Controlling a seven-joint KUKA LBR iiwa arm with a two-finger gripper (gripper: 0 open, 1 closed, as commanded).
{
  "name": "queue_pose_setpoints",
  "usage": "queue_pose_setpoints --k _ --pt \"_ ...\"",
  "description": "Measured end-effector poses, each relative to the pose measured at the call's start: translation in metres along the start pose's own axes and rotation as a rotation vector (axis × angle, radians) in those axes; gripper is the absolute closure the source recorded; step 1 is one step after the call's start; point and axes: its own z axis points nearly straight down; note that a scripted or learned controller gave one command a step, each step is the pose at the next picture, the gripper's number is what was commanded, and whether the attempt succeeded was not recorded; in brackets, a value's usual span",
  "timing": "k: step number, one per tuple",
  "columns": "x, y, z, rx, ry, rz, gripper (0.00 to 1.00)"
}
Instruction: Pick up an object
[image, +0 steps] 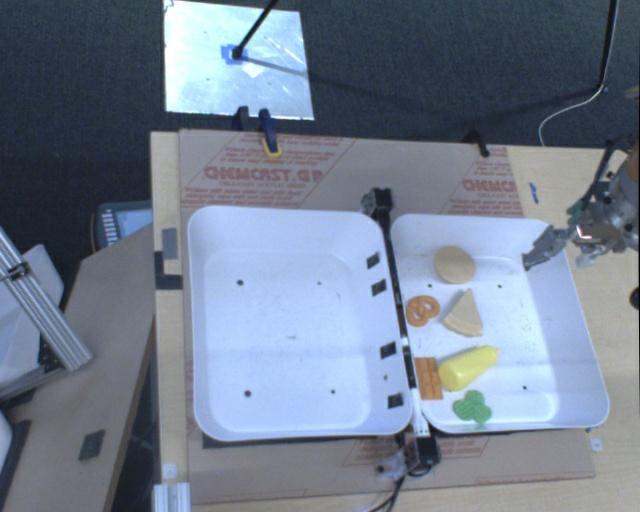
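Where the arm reaches in from the right edge of the camera view, its gripper (558, 246) hangs over the far right corner of the right bin (580, 335), above the rim and the white floor just inside it. 2 dark fingers (540, 247) point left and slightly down toward the bin's middle; they look spread a little, but the view is too small and blurred to tell how far apart they stand. Nothing shows between them, and no object touches them.

All 6 objects lie in the right bin, in its left half, well apart from the gripper. A round tan disc (454, 265) sits farthest back. In front of it and to the right lies a tan wedge (464, 314), and just beside that, on its left, an orange pretzel shape (422, 311) near the wall between the 2 bins. Nearer the camera a yellow bottle-like piece (467, 367) lies on its side, tilted, with a small orange waffle block (427, 377) touching or almost touching its left end. A green leafy piece (472, 408) sits at the front, just beside the front rim.

The left bin (205, 300) shows its white floor with a few dark dots. Both bins rest on a brown printed cardboard sheet (330, 165) over the bench.
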Motion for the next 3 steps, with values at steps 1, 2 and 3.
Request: queue_pose_setpoints --k 1,2,3 --pt "0.008 0.079 -0.115 -0.017 -0.005 -0.006 0.0" --pt "0.115 0.085 -0.303 -0.021 0.0 -0.012 0.0" --pt "0.108 0.085 -0.303 -0.007 -0.002 -0.007 1.0"
